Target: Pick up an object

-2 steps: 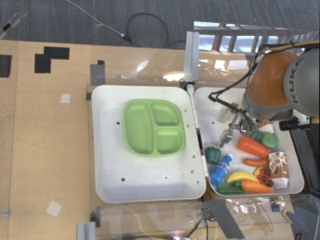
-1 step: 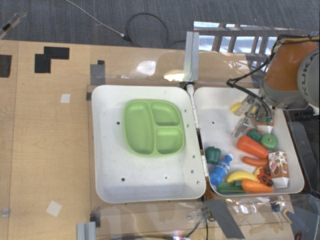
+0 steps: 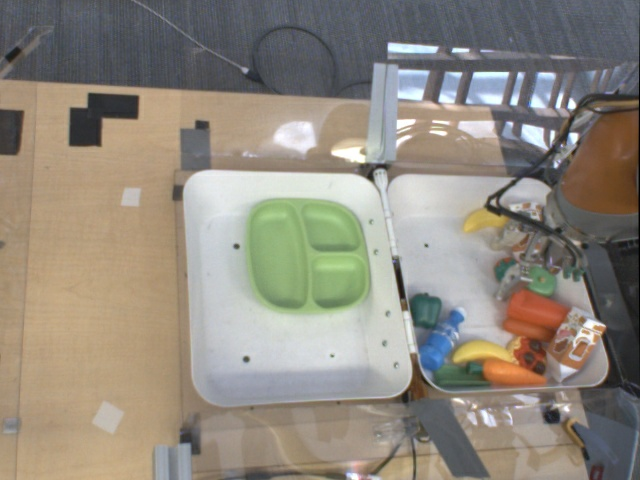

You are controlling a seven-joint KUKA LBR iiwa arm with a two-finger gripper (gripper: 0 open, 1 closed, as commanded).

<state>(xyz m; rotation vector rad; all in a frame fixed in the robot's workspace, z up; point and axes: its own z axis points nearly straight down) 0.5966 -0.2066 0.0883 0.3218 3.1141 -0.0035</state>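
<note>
Your tool [image 3: 533,258] hangs low over the right bin [image 3: 440,218], at the frame's right; you cannot tell its state. Nothing looks lifted yet. The toys lie in that bin's lower right: an orange block [image 3: 533,313] just below it, then a banana [image 3: 481,351] and a carrot [image 3: 515,373]. The grasp and lift remain.

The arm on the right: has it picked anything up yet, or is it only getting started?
Nothing looks picked up yet. The gripper is low in the right bin, just above a green piece. The bananas, carrot and blue bottle lie in that bin. The green plate holds nothing. Grasping and lifting remain.
</note>
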